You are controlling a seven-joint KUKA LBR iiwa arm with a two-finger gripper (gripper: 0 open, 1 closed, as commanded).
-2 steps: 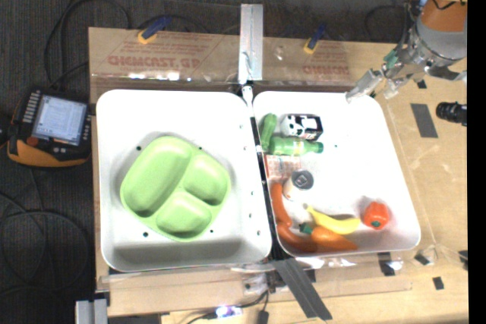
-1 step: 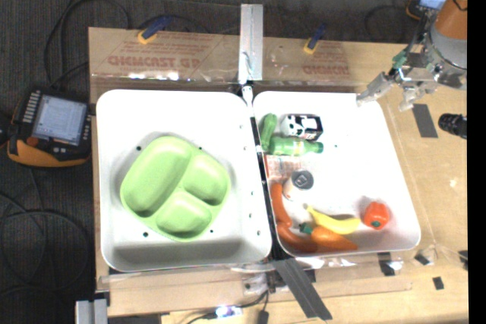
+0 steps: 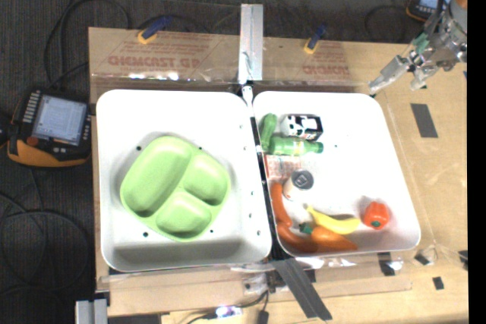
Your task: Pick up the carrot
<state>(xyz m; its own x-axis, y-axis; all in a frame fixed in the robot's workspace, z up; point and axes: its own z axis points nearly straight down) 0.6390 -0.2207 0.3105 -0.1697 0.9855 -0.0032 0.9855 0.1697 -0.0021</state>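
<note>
Nearest the camera, along the right bin's (image 3: 399, 163) front-left wall, the carrot (image 3: 292, 228) lay untouched, a banana (image 3: 334, 222) across it and a tomato-like red fruit (image 3: 376, 215) just beside. Farther back sat a green bottle (image 3: 295, 146). Left bin held a green divided plate (image 3: 176, 184). Far right, over the tabletop, the pincer (image 3: 402, 70) hovered well apart; spread or pressed together, can't tell. Approach and grasp all left.

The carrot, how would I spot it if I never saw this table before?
Look in the right white bin, down at its near left corner. The carrot is the long orange thing lying along the wall there, under the yellow banana. The orange tomato-like ball nearby is round, not long.
</note>
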